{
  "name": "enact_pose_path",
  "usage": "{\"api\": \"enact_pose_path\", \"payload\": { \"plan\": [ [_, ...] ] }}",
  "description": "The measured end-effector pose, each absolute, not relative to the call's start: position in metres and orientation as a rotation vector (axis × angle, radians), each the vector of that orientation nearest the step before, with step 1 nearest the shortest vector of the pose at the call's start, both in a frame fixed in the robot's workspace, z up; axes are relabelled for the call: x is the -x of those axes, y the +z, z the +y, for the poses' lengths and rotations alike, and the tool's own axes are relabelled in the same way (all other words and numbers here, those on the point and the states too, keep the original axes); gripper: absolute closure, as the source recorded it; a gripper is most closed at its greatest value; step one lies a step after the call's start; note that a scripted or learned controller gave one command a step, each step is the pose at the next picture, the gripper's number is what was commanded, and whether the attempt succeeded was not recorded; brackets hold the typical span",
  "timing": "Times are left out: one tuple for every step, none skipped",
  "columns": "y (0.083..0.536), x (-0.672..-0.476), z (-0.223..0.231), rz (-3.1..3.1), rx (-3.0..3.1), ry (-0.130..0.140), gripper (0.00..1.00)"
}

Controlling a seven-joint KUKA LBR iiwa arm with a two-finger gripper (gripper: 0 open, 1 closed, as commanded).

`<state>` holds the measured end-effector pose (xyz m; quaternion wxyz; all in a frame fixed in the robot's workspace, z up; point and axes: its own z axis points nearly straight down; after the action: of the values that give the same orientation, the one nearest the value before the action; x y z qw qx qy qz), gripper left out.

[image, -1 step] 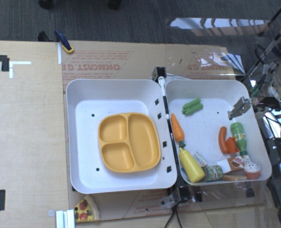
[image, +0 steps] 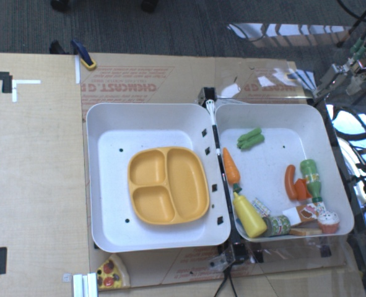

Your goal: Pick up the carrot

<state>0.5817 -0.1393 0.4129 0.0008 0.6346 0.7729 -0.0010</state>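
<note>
The carrot [image: 231,166], orange with a small green top at its lower end, lies along the left wall of the right bin [image: 272,121], pointing up and slightly left. Just below it sits a yellow mustard bottle [image: 249,216], close to the carrot's green end.
The left bin [image: 102,184] holds a yellow divided plate [image: 168,185]. In the right bin lie green pea pods [image: 251,138], a red sausage [image: 290,182], a green bottle [image: 310,176], a can [image: 278,225] and pastry toys [image: 319,217]. A toy pizza slice [image: 109,273] rests on the cardboard below.
</note>
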Motion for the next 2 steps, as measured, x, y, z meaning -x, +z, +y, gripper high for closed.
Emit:
{"api": "enact_pose_path", "payload": {
  "plan": [
    [0.541,-0.647,-0.174,2.510,-1.885,-0.002,0.00],
    [0.540,-0.660,-0.173,2.201,-2.240,-0.003,0.00]
  ]
}}
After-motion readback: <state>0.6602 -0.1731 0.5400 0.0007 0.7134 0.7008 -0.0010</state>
